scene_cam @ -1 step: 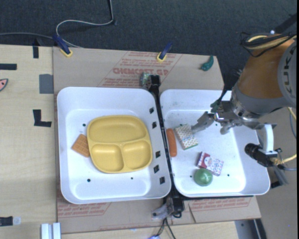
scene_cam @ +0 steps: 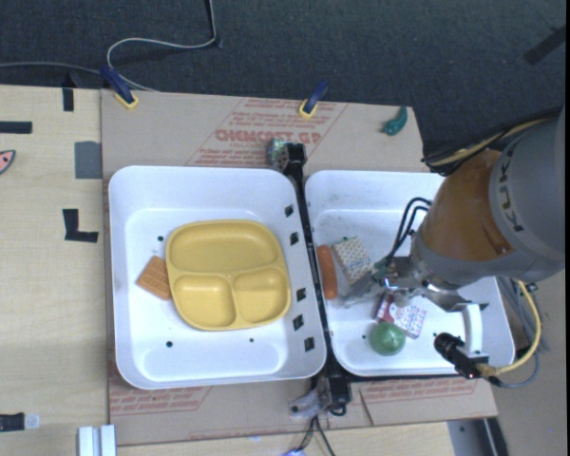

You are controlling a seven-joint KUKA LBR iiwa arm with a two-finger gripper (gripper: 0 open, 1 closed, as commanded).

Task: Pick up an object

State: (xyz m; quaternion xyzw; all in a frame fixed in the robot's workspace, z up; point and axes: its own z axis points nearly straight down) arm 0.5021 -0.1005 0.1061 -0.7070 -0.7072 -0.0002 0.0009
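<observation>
A: Where is the gripper (scene_cam: 388, 288)?
B: Low in the right bin (scene_cam: 475, 350), among a packet (scene_cam: 352, 253), an orange stick (scene_cam: 327, 272) and a green ball (scene_cam: 388, 338), presumably hunting one

A: Grasping?
B: I cannot tell

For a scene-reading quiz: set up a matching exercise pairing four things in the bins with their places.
Things:
1. yellow divided plate
2. green ball
3. orange stick
4. tan cracker

Places:
A. right bin, against the divider wall
B. middle of the left bin
C. left bin, tucked at the plate's left edge
D. right bin, near its front edge

Pairs: 1-B, 2-D, 3-A, 4-C
</observation>
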